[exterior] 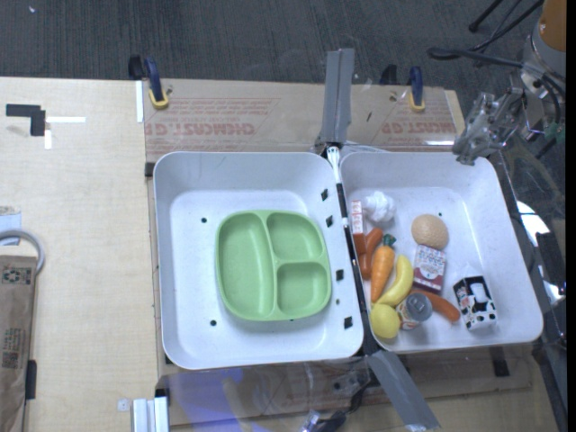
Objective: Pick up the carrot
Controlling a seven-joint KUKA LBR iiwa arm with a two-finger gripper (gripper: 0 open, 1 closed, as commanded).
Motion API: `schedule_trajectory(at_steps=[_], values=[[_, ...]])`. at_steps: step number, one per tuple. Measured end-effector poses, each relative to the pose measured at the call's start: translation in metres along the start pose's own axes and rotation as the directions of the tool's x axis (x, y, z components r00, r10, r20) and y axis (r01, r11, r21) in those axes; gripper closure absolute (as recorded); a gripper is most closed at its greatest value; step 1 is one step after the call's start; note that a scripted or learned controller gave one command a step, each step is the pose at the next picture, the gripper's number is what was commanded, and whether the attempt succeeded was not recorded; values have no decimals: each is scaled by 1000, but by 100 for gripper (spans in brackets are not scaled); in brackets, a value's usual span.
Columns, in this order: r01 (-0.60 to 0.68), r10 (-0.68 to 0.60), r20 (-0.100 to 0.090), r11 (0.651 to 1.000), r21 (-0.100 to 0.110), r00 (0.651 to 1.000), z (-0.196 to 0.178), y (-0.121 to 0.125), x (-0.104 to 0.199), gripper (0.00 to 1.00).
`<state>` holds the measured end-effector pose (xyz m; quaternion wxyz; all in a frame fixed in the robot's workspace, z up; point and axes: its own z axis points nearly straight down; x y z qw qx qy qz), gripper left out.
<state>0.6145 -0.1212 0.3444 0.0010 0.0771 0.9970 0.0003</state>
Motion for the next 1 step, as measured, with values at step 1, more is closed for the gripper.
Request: schedule_trajectory(at_steps=[1], values=[[-349, 349, -1, 937, 2, 937, 13, -37, -10, 100]])
